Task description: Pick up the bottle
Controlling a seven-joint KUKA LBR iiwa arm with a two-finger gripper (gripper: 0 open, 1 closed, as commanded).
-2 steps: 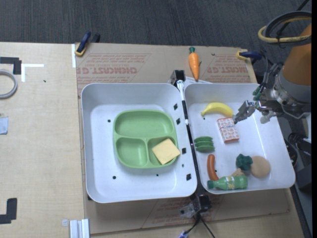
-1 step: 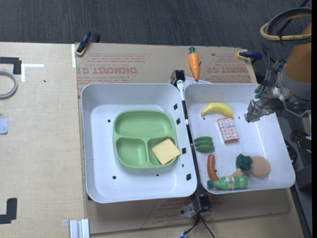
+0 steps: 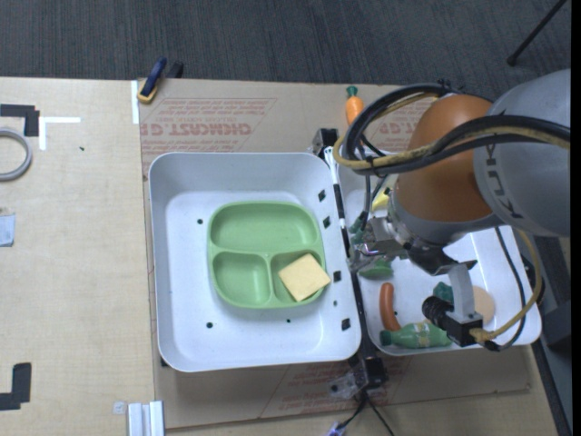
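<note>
A green bottle [image 3: 414, 336] lies on its side at the front edge of the right bin [image 3: 517, 321], its length running left to right. My gripper [image 3: 366, 247] hangs under the orange wrist at the right bin's left wall, well behind the bottle and apart from it. Right by the gripper lies a small green thing [image 3: 380, 267]. The arm hides much of the right bin.
A red sausage [image 3: 388, 305] lies just behind the bottle. A tan round thing [image 3: 483, 305] and a teal thing [image 3: 443, 291] sit further right. The left bin [image 3: 182, 243] holds a green divided plate [image 3: 238, 230] with a yellow block [image 3: 303, 276]. A carrot [image 3: 352, 107] lies outside, behind the bins.
</note>
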